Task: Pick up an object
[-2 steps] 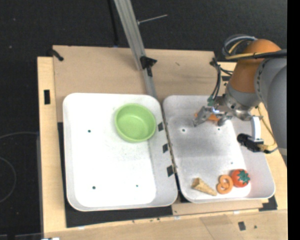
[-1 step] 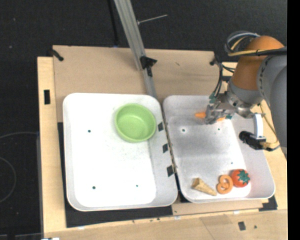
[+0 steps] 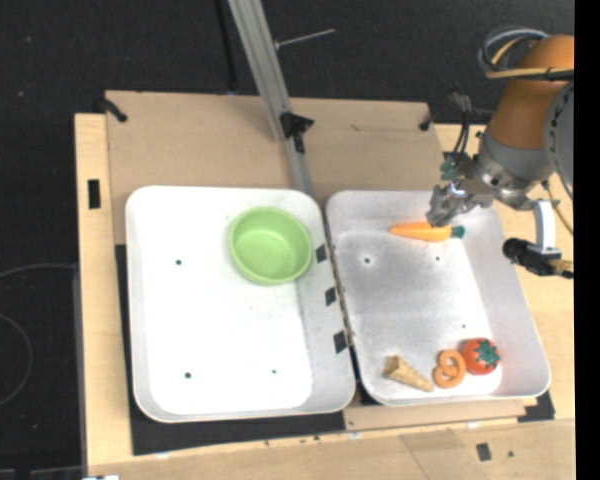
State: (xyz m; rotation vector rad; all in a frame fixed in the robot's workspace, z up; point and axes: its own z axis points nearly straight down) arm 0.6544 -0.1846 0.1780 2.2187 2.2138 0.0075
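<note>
An orange toy carrot (image 3: 419, 232) with a green tip lies near the far edge of the right bin (image 3: 420, 298). My gripper (image 3: 444, 211) hangs right over the carrot's right end, touching or nearly touching it. The arm, grey with an orange band, reaches in from the upper right. At the near right corner of the same bin lie a tan cone (image 3: 407, 373), an orange ring-shaped piece (image 3: 448, 368) and a red tomato-like toy (image 3: 480, 355), all far from the gripper.
A green bowl (image 3: 270, 246) sits upright in the far part of the left bin (image 3: 180, 328). A slanted metal pole (image 3: 265, 63) runs from the top of the view down to the gap between the bins.
</note>
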